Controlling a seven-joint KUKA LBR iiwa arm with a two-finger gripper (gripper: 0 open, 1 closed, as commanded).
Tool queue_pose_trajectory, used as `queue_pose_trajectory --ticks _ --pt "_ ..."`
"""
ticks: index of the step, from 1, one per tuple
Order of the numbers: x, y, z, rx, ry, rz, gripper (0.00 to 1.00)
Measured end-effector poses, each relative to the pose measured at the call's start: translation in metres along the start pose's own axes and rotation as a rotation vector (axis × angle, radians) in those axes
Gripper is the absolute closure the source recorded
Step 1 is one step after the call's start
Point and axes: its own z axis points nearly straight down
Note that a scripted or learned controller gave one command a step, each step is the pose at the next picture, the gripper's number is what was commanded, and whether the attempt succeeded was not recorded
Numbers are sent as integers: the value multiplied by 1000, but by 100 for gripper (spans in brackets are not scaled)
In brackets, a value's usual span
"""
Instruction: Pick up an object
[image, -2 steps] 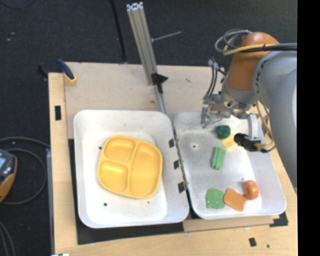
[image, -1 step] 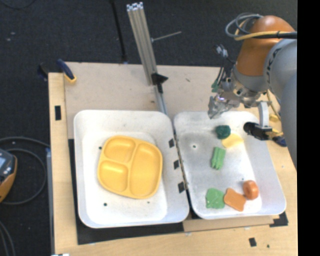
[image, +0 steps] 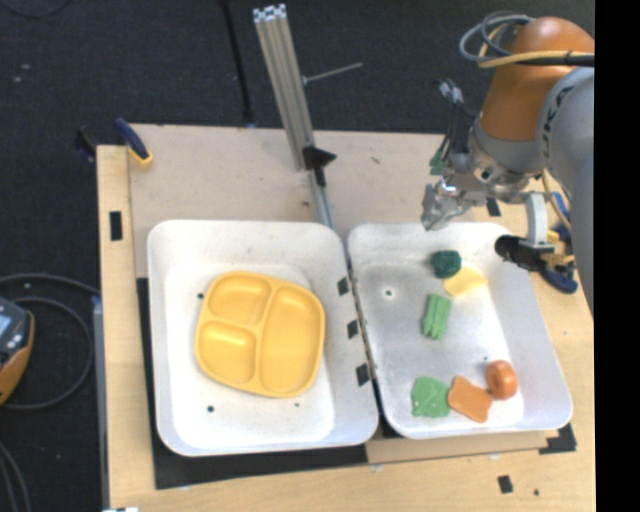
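Gripper (image: 437, 210) poised at upper right above right white bin (image: 395, 400), finger state impossible to tell. Low in that bin: flat green piece (image: 430, 397), orange wedge (image: 469, 399), rounded orange-red lump (image: 501, 379). Higher: light green ridged block (image: 435, 316), pale yellow chunk (image: 464, 282), dark green ball (image: 446, 263). Left: yellow divided plate (image: 260, 333).
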Motion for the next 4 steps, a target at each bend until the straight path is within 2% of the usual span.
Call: queue_pose_trajectory --ticks 3,4 --pt "144 -80 -29 4 3 -9 100" --pt "183 -97 -27 5 2 -8 100"
